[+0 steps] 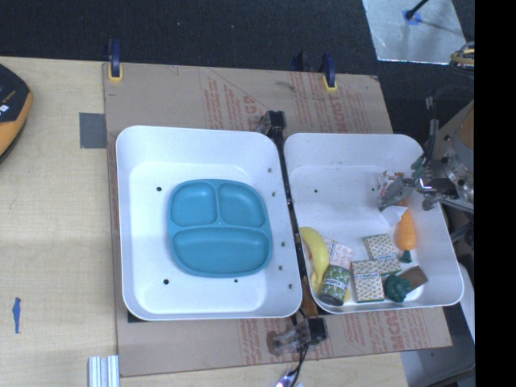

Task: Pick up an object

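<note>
Along the right bin's (322,147) near edge lie a banana (315,253), a green jar (334,284), small patterned packets (369,279) and a dark green piece (395,287); farther in, an orange carrot (405,230); beyond it the claw (392,190), nothing visible between its fingers, their spread unclear; the left bin (133,216) holds a blue divided plate (219,226).

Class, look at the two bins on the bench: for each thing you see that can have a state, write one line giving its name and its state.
Blue divided plate: flat in the left bin, nothing in its compartments.
Banana: lying along the right bin's left wall.
Carrot: lying in the right bin, just below the gripper.
Green jar: on its side beside the banana.
Gripper: low over the right bin, nothing seen between its fingers.
</note>
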Tool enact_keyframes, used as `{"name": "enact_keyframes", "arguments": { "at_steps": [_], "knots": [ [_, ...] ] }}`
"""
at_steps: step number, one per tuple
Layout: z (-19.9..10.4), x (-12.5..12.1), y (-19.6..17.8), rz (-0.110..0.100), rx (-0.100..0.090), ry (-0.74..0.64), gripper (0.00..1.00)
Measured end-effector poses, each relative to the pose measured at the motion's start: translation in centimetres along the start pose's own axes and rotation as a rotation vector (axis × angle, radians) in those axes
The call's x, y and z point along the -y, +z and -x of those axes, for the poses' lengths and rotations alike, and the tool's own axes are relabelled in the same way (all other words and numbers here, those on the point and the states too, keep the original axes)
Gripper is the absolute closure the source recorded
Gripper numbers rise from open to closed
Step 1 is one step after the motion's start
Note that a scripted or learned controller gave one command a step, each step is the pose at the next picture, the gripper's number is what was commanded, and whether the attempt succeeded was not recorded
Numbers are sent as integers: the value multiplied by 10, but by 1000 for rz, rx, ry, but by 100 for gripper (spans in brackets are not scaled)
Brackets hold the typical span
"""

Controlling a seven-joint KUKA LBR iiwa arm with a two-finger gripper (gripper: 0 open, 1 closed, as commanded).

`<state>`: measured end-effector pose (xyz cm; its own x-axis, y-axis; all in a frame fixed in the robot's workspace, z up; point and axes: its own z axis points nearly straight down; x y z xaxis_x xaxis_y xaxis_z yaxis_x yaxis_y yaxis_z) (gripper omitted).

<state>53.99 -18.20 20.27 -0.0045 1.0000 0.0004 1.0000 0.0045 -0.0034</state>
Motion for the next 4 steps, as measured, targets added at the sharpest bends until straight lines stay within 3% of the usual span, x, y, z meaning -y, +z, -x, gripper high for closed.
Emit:
{"name": "enact_keyframes", "arguments": {
  "at_steps": [1,2,3,4],
  "knots": [
    [29,-54,106,-2,3,-4,0],
    [26,-22,-16,8,2,4,0],
    [30,-91,114,6,4,-6,0],
    [31,-89,99,2,3,-5,100]
  ]
}}
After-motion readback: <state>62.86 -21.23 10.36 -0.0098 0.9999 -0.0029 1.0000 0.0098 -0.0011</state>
